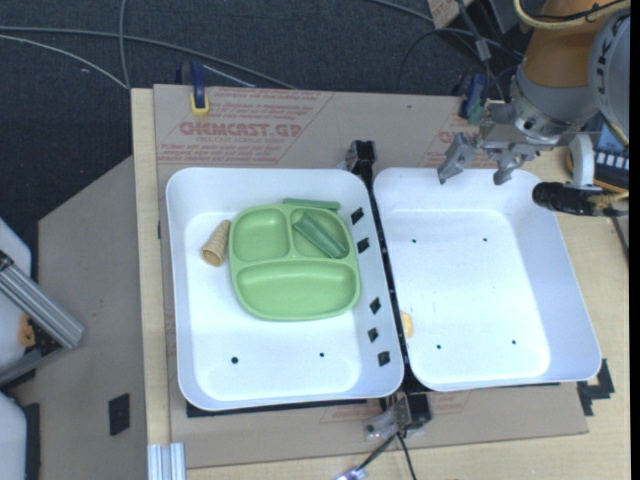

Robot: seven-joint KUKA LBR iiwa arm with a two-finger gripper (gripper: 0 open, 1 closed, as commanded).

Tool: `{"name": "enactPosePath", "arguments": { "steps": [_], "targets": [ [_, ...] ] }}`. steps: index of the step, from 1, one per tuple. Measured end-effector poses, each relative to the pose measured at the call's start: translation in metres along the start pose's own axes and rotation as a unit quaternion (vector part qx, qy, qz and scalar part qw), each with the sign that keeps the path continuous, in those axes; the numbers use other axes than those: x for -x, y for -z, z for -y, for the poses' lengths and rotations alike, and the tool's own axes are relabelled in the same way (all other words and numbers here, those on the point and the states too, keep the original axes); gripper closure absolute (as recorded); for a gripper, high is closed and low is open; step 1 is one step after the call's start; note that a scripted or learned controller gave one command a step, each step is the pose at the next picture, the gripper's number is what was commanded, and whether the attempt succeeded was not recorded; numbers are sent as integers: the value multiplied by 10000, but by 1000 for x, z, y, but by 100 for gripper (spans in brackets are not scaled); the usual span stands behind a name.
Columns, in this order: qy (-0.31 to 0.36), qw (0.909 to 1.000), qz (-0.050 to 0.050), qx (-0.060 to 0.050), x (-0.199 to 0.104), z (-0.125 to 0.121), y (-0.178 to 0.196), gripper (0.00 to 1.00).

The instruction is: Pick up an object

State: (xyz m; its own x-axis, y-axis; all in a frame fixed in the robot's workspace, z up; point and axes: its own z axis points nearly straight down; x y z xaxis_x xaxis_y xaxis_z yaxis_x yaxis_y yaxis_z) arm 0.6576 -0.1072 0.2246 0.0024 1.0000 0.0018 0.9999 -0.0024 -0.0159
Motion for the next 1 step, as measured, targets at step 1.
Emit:
{"name": "enactPosePath", "arguments": {
  "steps": [1],
  "targets": [
    [12, 10000, 8, 75, 0, -2, 10, 0]
  ]
}}
